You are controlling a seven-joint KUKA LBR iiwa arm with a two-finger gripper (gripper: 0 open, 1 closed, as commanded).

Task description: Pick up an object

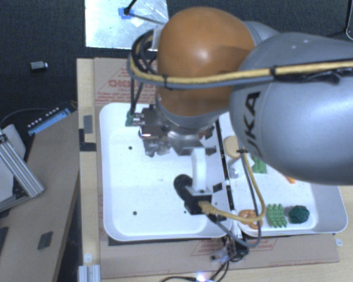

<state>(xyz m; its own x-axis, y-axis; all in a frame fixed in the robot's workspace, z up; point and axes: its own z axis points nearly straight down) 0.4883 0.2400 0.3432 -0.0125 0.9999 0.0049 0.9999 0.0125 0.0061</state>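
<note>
My gripper (155, 141) hangs over the back part of the left bin (120, 216), under the big orange wrist band and grey arm that reach in from the right. In the right bin (332, 216) lie a light green ridged piece (275, 215), a dark green lumpy ball (299, 214), a small green piece (259, 167), a cream round object (230, 146) partly hidden by the arm, and a tan ring (249, 218) near the front wall. The arm hides most of the right bin.
A cardboard sheet (115, 84) lies under both bins. A silver foil sheet (109, 16) sits behind them. Aluminium rails (12, 163) stand at the left. A sliver of something orange (291, 181) peeks out from beneath the arm.
</note>
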